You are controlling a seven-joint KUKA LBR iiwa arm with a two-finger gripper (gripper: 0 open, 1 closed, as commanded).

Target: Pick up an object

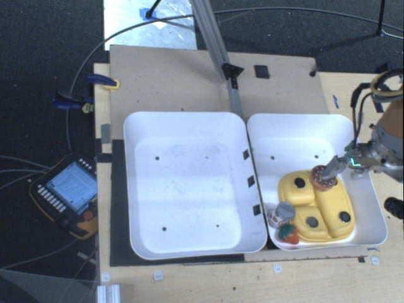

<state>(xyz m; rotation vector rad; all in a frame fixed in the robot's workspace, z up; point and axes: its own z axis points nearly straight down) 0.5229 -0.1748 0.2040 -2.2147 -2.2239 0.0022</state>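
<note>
Camera view: gripper, its opening impossible to tell, hovers over the upper edge of a yellow plastic toy lying directly beneath in the right bin's near corner.

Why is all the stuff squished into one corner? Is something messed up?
Nothing looks broken or spilled. The big yellow toy and a few small objects are crowded into the near corner of the right bin, with the gripper right over the yellow toy. That is just a pile, not damage.
</note>
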